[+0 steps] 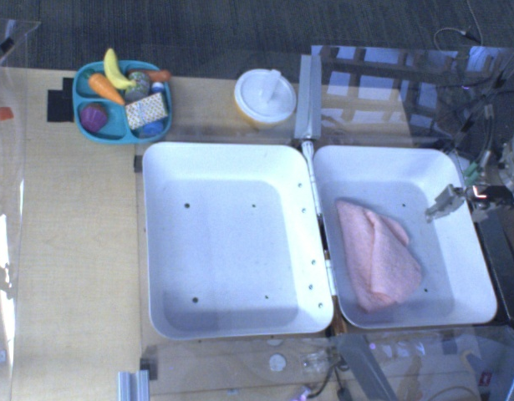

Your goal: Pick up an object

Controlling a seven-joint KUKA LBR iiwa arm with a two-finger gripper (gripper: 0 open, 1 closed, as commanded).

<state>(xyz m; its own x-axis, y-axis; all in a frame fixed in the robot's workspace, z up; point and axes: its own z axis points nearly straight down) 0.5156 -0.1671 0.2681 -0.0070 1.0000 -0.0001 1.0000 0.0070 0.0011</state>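
Surface point(73, 249): we see a pale wooden top carrying everything, with a small black square point(59, 105) at its far left.
Blue tray point(83, 97): far left on the surface, divided into compartments; we make out a yellow banana point(114, 70), an orange carrot point(104, 88), a purple piece point(94, 117) and a speckled block point(147, 110) inside it.
White lid point(266, 96): a round white disc over a yellow rim, on the surface just beyond the far right corner of the left bin.
Left bin point(231, 241): shallow and white; we see bare floor with a few small dark dots.
Divider point(322, 232): the two bins sit side by side, rims touching along a seam with small white studs.
Right bin point(457, 249): shallow and white, holding the task's thing.
Pink cloth point(375, 256): lies crumpled on the floor of the right bin, in its left and near part, running from the middle toward the near edge.
Gripper point(440, 203): we see it at the right rim of the right bin, reaching in from the right, apart from the pink cloth and to its far right.
Fingers: they look small and blurred, so we cannot tell whether they are spread or closed; we see nothing between them.
Arm point(501, 186): grey parts at the right edge, behind the gripper.
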